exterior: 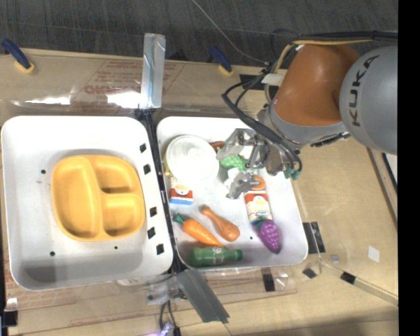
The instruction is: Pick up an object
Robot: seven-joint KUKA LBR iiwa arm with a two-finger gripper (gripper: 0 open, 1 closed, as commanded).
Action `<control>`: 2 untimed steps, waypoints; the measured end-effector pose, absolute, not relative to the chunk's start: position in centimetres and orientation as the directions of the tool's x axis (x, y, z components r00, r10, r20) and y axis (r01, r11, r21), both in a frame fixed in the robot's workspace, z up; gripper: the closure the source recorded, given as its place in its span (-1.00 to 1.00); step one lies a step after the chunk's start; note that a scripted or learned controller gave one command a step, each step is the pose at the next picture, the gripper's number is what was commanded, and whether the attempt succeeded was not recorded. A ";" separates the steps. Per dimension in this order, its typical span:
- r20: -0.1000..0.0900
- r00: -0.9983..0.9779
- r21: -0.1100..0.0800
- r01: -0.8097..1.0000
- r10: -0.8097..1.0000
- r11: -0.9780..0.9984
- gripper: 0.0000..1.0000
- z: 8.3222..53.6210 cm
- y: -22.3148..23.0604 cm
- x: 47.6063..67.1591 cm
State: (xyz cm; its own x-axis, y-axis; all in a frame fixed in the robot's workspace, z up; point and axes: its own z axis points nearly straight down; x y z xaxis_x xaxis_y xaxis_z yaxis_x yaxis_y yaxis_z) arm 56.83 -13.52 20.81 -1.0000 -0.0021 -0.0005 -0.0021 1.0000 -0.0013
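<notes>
Right under the hand [241, 166], which is down in the right bin [294, 208] with something green [232, 162] at its fingers, though I can't tell if it's pinching it, sit a bottle [256, 206] and purple grapes [269, 235], so probably mid-grab.

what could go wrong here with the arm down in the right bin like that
The gripper sits low among tightly packed items: a green piece, a small bottle and a white bowl. It may nudge neighbours or catch two at once. The purple grapes and carrot lie close enough to be pushed too.
</notes>
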 end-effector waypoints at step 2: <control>-0.011 -0.958 -0.009 -0.287 -0.288 0.958 -1.00 9.5 -11.2 48.8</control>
State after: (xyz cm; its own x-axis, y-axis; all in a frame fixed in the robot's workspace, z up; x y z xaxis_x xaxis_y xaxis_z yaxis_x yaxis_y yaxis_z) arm 48.81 -11.21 9.49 -0.9577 -0.2875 -0.0106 -0.2874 0.9578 -0.0085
